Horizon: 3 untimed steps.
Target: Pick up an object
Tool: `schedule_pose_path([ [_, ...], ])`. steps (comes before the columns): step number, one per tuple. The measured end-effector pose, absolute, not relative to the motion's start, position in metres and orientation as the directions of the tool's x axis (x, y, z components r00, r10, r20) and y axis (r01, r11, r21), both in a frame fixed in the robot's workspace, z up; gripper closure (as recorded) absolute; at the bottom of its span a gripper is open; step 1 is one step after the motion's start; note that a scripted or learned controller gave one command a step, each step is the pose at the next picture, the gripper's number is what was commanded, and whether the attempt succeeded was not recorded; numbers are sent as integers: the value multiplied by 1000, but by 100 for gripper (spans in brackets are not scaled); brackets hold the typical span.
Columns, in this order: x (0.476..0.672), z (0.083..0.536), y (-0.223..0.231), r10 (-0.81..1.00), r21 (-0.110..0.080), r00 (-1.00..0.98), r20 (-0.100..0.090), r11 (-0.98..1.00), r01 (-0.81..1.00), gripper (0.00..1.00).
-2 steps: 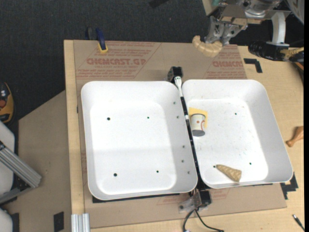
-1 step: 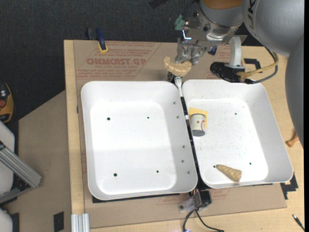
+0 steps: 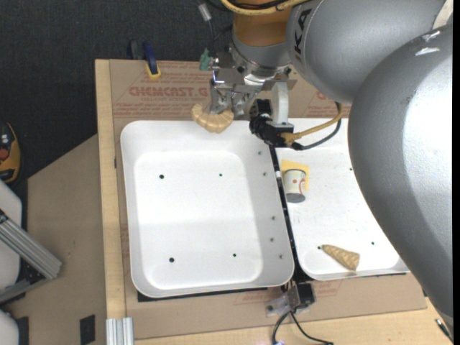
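**Tool sitting right on the croissant-looking thing at the back of the left bin**

Watching the overhead feed from my end. The arm [image 3: 374, 85] comes in from the right and takes up a big chunk of the upper right, orange band above the wrist near the top of the frame. The tool [image 3: 219, 113] is down at the back rim of the left bin [image 3: 194, 214], and a tan, curved, pastry-shaped object [image 3: 213, 121] is right under it, straddling that rim. The metal fingers [image 3: 215, 105] seem to reach down onto the top of the piece, but from this angle I honestly cannot tell whether they're clenched around it or just touching it, so I won't call it a grasp.

Over in the right bin [image 3: 359, 192], there's a small yellow and white cup-like object [image 3: 295, 180] lying close to the divider between the bins, and a tan cone-shaped piece [image 3: 341, 256] near the front edge, well apart from the cup.

Both bins sit on a brown board [image 3: 115, 192] with red printing along the back, on the desk. A blue-and-yellow clamp [image 3: 150, 60] holds the board's back left corner.
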<state>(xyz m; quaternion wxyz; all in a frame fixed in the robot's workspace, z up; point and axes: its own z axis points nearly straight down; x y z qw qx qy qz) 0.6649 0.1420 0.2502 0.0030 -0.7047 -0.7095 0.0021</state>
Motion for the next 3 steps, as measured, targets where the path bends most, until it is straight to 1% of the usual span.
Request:
schedule_pose_path([
  [1, 667, 318, 149, 1000, 8, -2, 2, 2, 1000, 100],
  [2, 626, 316, 184, 1000, -5, -4, 0, 4, 1000, 100],
  [3, 648, 255, 227, 1000, -7, -4, -1, 4, 1000, 100],
])
